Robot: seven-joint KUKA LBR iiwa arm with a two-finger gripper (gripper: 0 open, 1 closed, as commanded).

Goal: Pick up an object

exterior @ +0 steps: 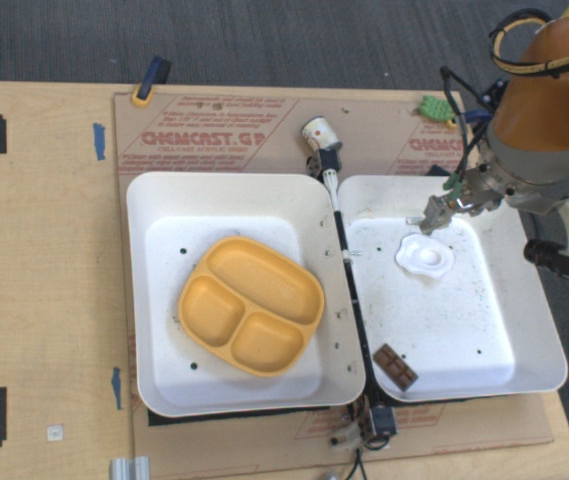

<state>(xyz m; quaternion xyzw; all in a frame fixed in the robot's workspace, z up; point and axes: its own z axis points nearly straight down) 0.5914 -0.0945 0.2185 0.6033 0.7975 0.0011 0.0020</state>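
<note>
While my claw (440, 211) hangs over the right bin (534, 363), near its rim at twelve o'clock, nothing is between its tips as far as I can see, and I cannot tell how it stands, because from this slanted view it is small and dark against the wrist.

I think I am placed here because the nearest thing to take is the egg (424, 257), which lies just beside the claw, at about seven o'clock from it. It rests in the upper middle of the right bin, apart from the walls, so a reach from above looks possible to me.

This egg is a flat white piece, like a fried egg toy, with a wavy edge and a small raised round part in its centre. It is nearly the same colour as the bin, so its border is not easy to follow. Because it lies so flat, I judge it may be hard to get under its edge.

At six o'clock in the same bin, close to the near rim, lies a brown bar (395, 366), like a piece of chocolate, well apart from the egg. It is also a candidate, but far from me.

The left bin (154, 208) keeps a yellow plate (252, 305) with three compartments, turned a little, in its centre. Both bins sit on a cardboard sheet (214, 133) on the tabletop (44, 268).
</note>
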